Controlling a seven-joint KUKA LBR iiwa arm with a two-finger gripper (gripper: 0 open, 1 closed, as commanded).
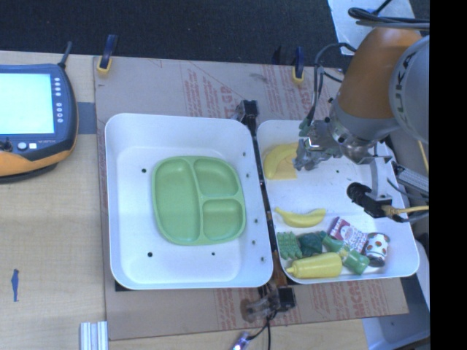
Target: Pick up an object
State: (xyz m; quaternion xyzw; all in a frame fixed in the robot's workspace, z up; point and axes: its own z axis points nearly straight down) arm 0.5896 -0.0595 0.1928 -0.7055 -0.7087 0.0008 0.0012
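Two shallow white plastic bins side by side on cardboard-covered desk. Left bin: holds pale green three-compartment plastic tray, lying flat near the middle. Right bin: holds the loose items.

Grey arm with orange band reaching in from the right, down over the far part of the right bin. End effector low at the far left of that bin, just beside or touching a pale yellow wedge-shaped piece; cannot tell which. Open or closed state of end effector: cannot tell, tips blurred against the dark wrist hardware. Nothing visibly between them.

Small yellow toy banana lying flat mid-bin, near the left wall. Near edge of right bin, clustered and touching: dark green leafy toy vegetable, long yellow oblong toy, small green block, red-and-white printed packet, round white-and-dark item.

Black-and-orange handheld control pendant with bright screen on the desk, well left of both bins. Blue clamps at the far edge of the cardboard.
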